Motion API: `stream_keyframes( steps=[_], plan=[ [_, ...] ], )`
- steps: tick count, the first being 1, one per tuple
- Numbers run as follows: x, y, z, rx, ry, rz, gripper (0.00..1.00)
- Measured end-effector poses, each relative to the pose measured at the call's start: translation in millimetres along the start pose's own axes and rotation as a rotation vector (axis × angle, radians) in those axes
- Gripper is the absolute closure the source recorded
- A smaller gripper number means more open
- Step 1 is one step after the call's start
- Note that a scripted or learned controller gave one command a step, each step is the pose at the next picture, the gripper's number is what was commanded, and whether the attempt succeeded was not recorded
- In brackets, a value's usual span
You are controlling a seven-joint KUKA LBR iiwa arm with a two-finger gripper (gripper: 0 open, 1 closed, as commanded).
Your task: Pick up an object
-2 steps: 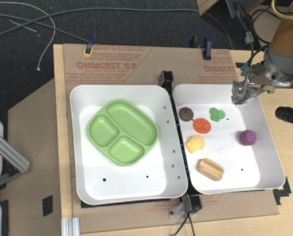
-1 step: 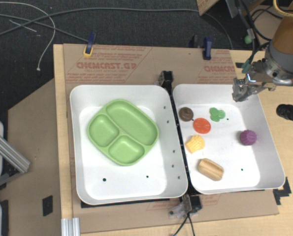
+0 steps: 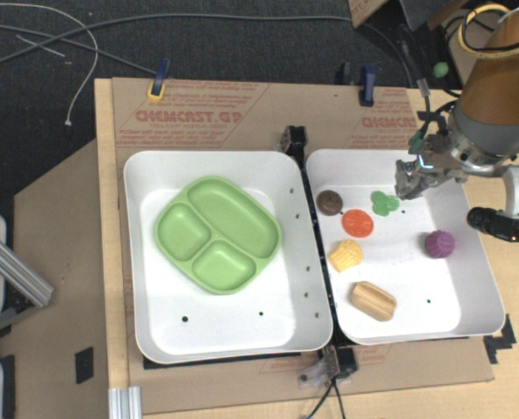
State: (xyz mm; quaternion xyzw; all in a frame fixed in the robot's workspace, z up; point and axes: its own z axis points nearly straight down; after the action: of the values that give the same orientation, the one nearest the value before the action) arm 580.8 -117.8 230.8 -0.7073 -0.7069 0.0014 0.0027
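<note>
The tool [image 3: 409, 184] hangs over the upper part of the right bin [image 3: 481, 308]; whether it is released or clenched cannot be told. A green toy [image 3: 385, 203] lies just beside it, to its lower left, on the bin floor. An orange ball [image 3: 358, 223] sits near, farther left.

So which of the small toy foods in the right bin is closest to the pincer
The green piece, right beside the pincer near the bin's back edge. The purple, orange, brown, yellow and tan pieces lie farther off.
</note>
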Motion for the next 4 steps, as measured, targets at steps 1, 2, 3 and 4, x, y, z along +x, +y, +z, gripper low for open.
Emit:
stream_keyframes(
  steps=[1, 2, 3, 4],
  plan=[
    [-0.3, -0.7, 42.4, 0.001, 0.0, 0.0, 0.0],
    [-4.3, 3.0, 86.1, -0.001, 0.0, 0.0, 0.0],
    [-4.2, 4.2, 72.3, -0.007, -0.001, 0.0, 1.0],
    [-5.0, 15.2, 20.7, -0.012, -0.003, -0.002, 1.0]
  ],
)
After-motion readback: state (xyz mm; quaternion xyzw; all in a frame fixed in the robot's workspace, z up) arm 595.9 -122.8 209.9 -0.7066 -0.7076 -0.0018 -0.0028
